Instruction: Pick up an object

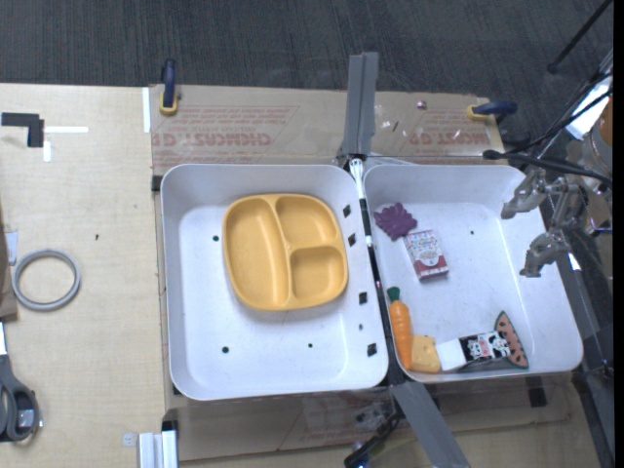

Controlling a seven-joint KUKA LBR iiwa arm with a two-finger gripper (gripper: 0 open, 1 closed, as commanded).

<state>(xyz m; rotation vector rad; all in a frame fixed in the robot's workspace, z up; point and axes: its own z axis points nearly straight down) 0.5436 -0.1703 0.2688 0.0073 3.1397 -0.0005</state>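
Camera view: gripper hovering over right bin edge
jaws: sitting apart, gripping nothing
left bin: holding yellow plate
carrot: lying beside cheese wedge

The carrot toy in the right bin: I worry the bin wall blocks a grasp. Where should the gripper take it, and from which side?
Probably from straight above, closing across the carrot at mid-body. It lies flat along the right bin's left wall, green top away from the camera, its tip by the yellow block, so side approaches look blocked.

Scissors cut off at left edge, claw finger state unclear, arm cropped right
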